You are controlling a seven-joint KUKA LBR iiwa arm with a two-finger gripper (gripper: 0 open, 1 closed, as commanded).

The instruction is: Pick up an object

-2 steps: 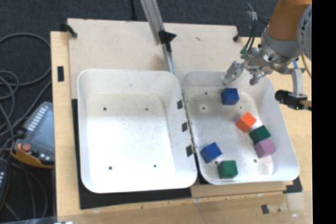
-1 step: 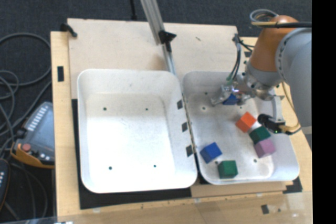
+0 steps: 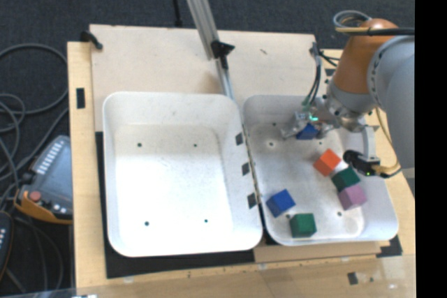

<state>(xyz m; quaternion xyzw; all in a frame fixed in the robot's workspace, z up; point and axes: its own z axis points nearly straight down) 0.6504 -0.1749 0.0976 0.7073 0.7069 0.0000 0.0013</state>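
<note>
My gripper (image 3: 302, 123) is low over the back of the right bin (image 3: 269, 115), hanging from the grey arm with its orange band. A small blue object (image 3: 306, 133) shows right at the gripper's tip, partly hidden by it; whether it is gripped cannot be made out. Loose blocks lie further forward in the same bin: an orange block (image 3: 326, 162), a dark green block (image 3: 346, 179), a purple block (image 3: 352, 197), a blue block (image 3: 281, 202) and a green block (image 3: 302, 224).
The left bin (image 3: 174, 171) sits beside the right one, sharing a raised rim. A slanted aluminium rail (image 3: 199, 3) rises behind the bins. Cables and a pendant (image 3: 45, 181) lie off the bench at left.
</note>
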